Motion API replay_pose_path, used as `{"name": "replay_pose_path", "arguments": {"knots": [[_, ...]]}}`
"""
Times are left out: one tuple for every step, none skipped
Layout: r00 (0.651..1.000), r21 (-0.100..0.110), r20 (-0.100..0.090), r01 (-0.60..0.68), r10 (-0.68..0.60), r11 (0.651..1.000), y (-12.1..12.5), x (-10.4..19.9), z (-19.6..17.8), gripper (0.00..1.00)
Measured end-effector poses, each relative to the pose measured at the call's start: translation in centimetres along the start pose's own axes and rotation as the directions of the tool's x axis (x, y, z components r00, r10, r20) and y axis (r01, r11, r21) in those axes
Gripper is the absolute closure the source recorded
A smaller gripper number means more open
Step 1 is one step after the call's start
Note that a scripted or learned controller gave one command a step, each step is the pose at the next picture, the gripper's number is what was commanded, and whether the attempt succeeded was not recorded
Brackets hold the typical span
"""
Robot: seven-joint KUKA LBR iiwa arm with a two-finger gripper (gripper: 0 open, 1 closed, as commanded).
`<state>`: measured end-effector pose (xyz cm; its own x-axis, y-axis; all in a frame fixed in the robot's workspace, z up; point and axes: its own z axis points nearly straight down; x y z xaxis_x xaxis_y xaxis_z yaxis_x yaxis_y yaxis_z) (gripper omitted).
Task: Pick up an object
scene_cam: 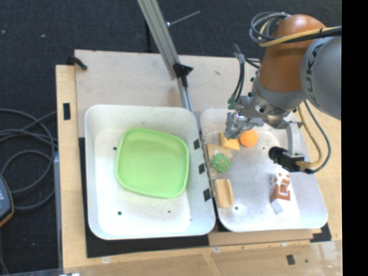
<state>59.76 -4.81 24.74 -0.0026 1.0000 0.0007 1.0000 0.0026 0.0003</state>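
- The grey arm (322,68) with its orange band reaches in from the upper right of the frame and bends down over the right bin (305,214).
- The claw (232,132) hangs at the upper left part of that bin, right above the upper end of a yellow wedge (230,144). Whether it touches the wedge cannot be told.
- From this slant I cannot tell if the claw is open or closed, and nothing can be seen gripped in it.
- An orange ball (248,138) lies just right of the yellow wedge, close beside the claw.
- Below the wedge, along the bin's left wall, sits a green knobbly lump (221,163), and lower still a tan bread-like piece (223,192) lies lengthwise.
- A red and white carton (280,190) lies in the lower right part of the same bin, well apart from the claw.
- The left bin (95,125) holds a light green plate (152,163), lying flat near its middle.
- Both bins sit side by side on the pale bench (121,68).
- A slanted metal bar (156,25) runs from the top of the frame down to the gap between the bins.
- Dark cables (26,154) curl on the black floor at the left edge.
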Motion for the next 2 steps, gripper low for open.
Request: {"name": "replay_pose_path", "arguments": {"knots": [[1.0, 0.001, 0.0, 0.0, 0.0, 1.0, -2.2, 4.8, 1.2, 1.0], [1.0, 0.0, 0.0, 0.001, -0.001, 1.0, -3.5, 9.9, 1.4, 1.0]]}}
